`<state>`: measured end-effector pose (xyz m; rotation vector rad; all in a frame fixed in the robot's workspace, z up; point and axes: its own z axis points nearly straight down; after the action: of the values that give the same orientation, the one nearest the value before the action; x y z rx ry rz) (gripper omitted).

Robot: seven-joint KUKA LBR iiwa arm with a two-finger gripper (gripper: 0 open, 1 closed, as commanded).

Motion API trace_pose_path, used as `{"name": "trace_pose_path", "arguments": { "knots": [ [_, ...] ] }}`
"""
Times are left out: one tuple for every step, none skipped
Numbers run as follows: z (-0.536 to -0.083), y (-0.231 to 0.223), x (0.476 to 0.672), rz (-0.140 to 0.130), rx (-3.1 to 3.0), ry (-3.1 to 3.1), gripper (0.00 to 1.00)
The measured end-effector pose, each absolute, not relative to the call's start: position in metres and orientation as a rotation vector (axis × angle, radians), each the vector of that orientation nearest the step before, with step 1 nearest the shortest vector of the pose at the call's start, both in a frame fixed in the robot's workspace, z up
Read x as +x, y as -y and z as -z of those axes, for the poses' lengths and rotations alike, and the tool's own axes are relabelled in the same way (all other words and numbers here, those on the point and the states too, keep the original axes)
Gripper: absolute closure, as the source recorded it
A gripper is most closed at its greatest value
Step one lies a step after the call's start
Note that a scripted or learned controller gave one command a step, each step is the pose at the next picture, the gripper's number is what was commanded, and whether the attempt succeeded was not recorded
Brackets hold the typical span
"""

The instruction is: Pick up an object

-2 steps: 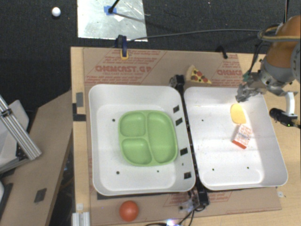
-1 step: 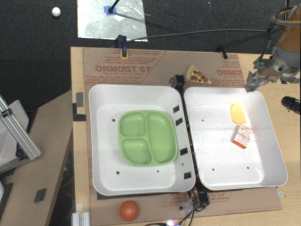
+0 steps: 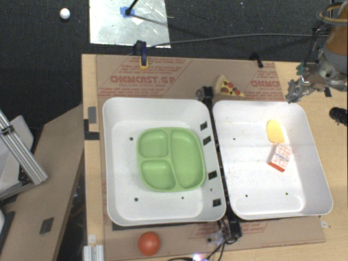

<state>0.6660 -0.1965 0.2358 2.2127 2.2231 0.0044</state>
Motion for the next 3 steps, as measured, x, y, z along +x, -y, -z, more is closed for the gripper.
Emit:
{"name": "trace_pose_path", "arguments": {
  "knots": [
    [-0.238,0.136,0.661,-0.005,2.21,-2.232,1.0],
    [-0.237,0.078,0.639,-0.004,2.211,-2.233,1.0],
    [-0.244,0.026,0.622,-0.004,2.212,-2.232,1.0]
  ]
}}
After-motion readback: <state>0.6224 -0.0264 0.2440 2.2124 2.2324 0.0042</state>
